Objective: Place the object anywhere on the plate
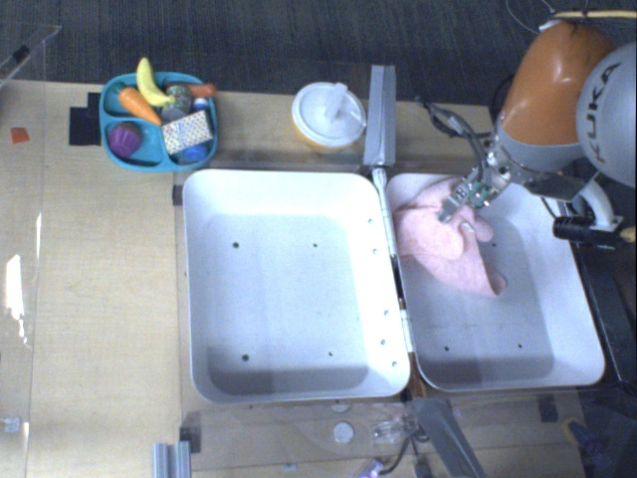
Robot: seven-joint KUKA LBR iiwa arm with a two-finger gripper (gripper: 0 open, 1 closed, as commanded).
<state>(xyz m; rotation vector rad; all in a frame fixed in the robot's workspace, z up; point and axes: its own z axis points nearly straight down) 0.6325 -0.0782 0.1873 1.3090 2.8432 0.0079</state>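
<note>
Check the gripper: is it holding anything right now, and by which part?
It cannot be told. The gripper is down at the upper right part of the pink cloth in the right bin, but the view is too small to show a grasp.

Pale wooden bench (evenly lit) against dark carpeted floor.

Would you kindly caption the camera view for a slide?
Hand over a pink cloth in the right bin.

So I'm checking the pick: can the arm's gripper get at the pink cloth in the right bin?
Probably yes: the gripper hangs right over the pink cloth in the right bin, nothing between them.
</note>
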